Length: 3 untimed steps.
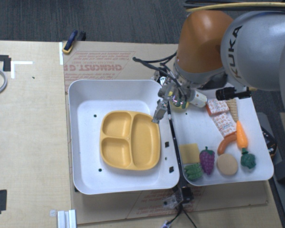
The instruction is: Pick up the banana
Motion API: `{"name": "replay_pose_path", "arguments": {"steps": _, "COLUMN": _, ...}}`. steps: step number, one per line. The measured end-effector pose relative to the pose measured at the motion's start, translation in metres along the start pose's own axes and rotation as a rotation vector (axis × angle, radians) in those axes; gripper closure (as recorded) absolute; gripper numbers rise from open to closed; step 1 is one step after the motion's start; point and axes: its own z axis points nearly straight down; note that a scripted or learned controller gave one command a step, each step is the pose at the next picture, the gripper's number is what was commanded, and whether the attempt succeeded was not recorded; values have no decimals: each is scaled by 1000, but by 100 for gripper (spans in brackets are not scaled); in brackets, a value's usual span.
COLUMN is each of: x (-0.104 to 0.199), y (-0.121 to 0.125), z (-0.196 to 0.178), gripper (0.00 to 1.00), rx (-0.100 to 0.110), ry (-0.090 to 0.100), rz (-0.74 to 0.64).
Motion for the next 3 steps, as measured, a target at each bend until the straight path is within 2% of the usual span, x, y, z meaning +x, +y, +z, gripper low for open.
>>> {"name": "replay_pose_path", "arguments": {"steps": 1, "x": -32, "y": 3, "z": 0, "gripper": 0, "rx": -1, "ry": -2, "rz": 30}}
{"name": "replay_pose_path", "arguments": {"steps": 2, "x": -17, "y": 12, "z": 0, "gripper": 0, "rx": 0, "ry": 0, "rz": -218}}
{"name": "replay_pose_path", "arguments": {"steps": 3, "x": -12, "y": -13, "z": 0, "gripper": 0, "rx": 0, "ry": 0, "rz": -184}}
